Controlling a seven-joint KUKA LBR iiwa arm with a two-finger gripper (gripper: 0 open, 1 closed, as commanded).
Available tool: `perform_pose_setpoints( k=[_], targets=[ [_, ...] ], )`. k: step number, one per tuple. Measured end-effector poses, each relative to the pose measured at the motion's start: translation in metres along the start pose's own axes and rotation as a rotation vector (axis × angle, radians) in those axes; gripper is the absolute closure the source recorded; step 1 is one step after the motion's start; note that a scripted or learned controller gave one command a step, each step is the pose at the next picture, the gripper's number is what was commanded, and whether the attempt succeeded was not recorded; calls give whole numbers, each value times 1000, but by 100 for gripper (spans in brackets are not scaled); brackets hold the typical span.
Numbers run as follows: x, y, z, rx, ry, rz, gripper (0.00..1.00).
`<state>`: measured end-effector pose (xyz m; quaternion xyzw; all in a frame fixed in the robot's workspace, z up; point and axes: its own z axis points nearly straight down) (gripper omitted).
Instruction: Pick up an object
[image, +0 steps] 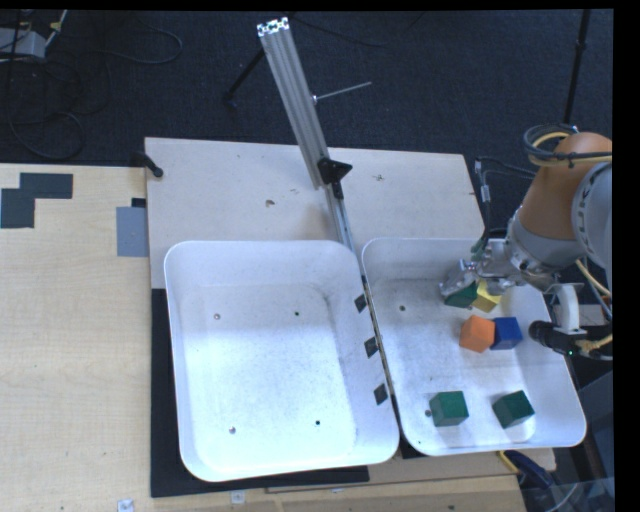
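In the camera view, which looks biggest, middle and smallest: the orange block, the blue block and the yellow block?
1. Orange block, largest.
2. Blue block, a bit smaller, though the orange one partly hides it, so that is unsure.
3. Yellow block, smallest, and partly covered by the tool.

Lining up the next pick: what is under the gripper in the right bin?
Under the gripper in the right bin lie a dark green piece and a yellow block, both partly covered by it. Their full shapes and any contact with the gripper are hidden.
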<state>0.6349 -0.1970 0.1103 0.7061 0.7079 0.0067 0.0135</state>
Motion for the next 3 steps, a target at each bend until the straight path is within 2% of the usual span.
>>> perform_pose_setpoints(
  k=[1, 2, 3],
  targets=[
    [1, 3, -13, -3, 0, -4, 100],
    [10, -22, -2, 21, 5, 4, 100],
    [80, 5, -63, 24, 12, -4, 100]
  ],
)
